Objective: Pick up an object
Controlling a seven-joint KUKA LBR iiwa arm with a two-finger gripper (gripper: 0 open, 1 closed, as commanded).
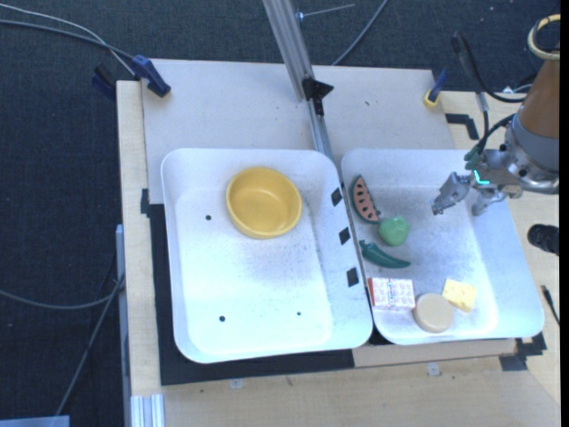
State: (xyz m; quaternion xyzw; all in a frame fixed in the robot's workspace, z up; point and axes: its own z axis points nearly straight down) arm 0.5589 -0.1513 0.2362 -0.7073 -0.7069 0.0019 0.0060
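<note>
My gripper (464, 199) hangs over the upper right part of the right bin (498, 247), fingers spread open with nothing between them. In that bin lie a watermelon slice (363, 199), a green ball (394, 231), a green pepper (384, 255), a red and white packet (391, 292), a round tan disc (434, 313) and a yellow cheese wedge (460, 294). The green ball is to the left of the gripper and lower in the view. A yellow bowl (263, 202) sits in the left bin (258, 327).
A metal pole (289, 34) slants over the bench from the top. Blue clamps (151, 76) and a yellow clamp (434, 92) hold the backboard's corners. Black tabs (345, 235) run along the seam between the bins. Cables lie on the dark floor to the left.
</note>
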